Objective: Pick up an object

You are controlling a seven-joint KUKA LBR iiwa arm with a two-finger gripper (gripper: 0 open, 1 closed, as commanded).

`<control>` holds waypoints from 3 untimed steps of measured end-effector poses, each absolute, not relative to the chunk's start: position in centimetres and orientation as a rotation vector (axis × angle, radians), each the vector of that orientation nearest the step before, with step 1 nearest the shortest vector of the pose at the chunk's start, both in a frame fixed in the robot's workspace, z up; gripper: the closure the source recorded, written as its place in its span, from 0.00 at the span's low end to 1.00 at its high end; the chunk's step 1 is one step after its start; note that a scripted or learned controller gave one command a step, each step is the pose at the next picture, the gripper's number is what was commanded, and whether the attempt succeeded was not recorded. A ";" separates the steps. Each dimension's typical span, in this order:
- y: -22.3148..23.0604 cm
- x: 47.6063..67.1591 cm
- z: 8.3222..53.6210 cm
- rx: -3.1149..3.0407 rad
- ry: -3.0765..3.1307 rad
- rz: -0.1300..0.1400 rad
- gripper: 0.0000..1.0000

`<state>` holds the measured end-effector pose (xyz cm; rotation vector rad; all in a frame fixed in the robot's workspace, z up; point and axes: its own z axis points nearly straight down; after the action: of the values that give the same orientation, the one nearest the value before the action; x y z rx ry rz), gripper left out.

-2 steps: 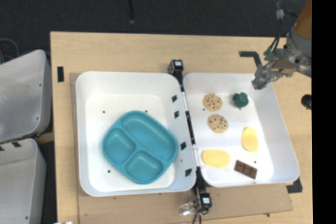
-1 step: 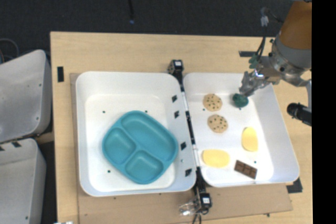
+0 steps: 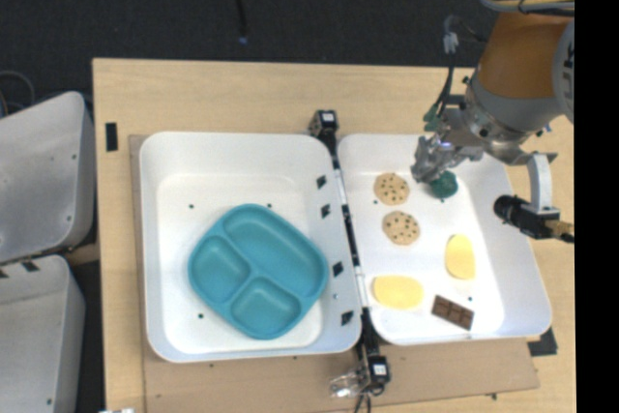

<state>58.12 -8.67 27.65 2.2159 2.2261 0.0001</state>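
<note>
I am reaching in from three o'clock with my grey metal two-finger gripper point(image 3: 435, 171), and it is hanging low over the right-hand shallow white plastic bin point(image 3: 503, 305), near its twelve o'clock side. A small teal-green lump point(image 3: 445, 187) is sitting right at my fingertips, touching them, but I cannot tell if I am squeezing it or how wide I am open. Two round brown cookies point(image 3: 392, 189) are lying just at nine o'clock from it. A yellow oval slice point(image 3: 460, 257), a second flat yellow piece point(image 3: 397, 291) and a dark brown chocolate bar point(image 3: 452, 311) are lying toward six o'clock. A blue plastic divided plate point(image 3: 256, 271) is resting in the left white bin point(image 3: 164, 179)
</note>
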 end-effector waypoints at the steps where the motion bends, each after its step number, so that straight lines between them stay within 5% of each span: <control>1: -3.4 57.3 28.0 2.214 2.229 0.002 1.00; 3: 6.6 54.8 24.7 2.215 2.230 0.000 1.00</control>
<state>54.82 6.55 24.66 2.2146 2.2302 0.0000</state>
